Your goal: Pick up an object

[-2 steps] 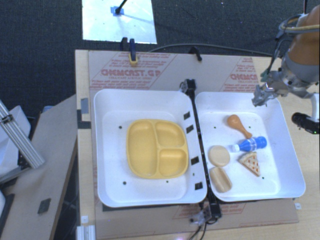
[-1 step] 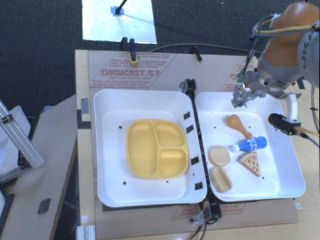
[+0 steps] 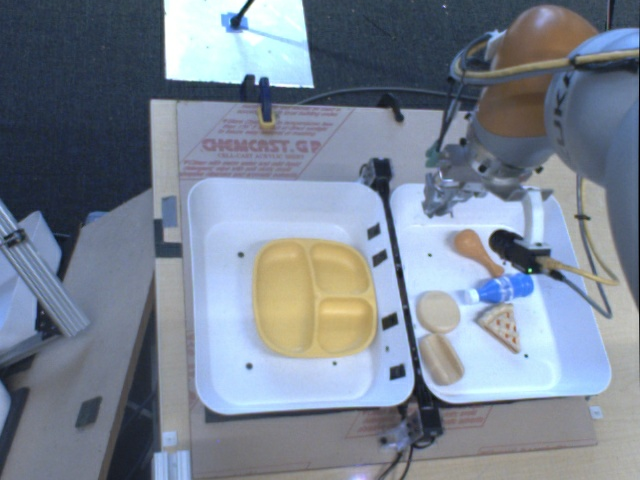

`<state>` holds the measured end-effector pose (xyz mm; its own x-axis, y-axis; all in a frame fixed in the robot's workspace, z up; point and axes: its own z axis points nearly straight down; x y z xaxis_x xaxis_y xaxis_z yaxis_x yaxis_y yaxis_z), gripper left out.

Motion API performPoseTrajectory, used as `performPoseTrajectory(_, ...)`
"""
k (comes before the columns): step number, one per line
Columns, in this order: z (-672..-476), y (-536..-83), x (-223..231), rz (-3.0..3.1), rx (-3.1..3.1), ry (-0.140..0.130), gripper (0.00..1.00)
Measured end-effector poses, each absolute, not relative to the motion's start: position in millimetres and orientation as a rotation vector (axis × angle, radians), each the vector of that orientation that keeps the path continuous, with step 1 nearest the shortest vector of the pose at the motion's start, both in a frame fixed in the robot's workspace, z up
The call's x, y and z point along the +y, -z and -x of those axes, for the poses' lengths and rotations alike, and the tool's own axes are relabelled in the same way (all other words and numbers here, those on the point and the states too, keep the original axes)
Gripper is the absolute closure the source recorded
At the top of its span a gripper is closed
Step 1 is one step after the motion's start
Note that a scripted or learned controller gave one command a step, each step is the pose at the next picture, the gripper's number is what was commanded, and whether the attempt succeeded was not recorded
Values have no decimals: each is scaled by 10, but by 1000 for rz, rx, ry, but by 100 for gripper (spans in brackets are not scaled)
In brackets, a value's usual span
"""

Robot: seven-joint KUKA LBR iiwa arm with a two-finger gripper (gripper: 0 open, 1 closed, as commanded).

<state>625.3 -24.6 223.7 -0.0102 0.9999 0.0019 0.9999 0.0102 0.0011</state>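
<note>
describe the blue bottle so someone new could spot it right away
Look in the right-hand white bin. Near its middle a small blue bottle lies on its side, above the pizza slice and right of the round cookie. It is the only blue thing among tan and brown pieces.

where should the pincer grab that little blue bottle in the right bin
Probably across the blue bottle at mid-body, coming straight down. It lies on its side, its length running left-right with the cap end toward the round cookie. Closing across the narrow width avoids the pizza slice just below.
</note>
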Motion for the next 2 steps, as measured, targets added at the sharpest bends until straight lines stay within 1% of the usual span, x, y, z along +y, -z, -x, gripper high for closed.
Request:
performPoseTrajectory(1,-6232,-2348,298,2210,-2233,5,100)
performPoseTrajectory(2,-6137,-2387,808,2209,-2233,5,100)
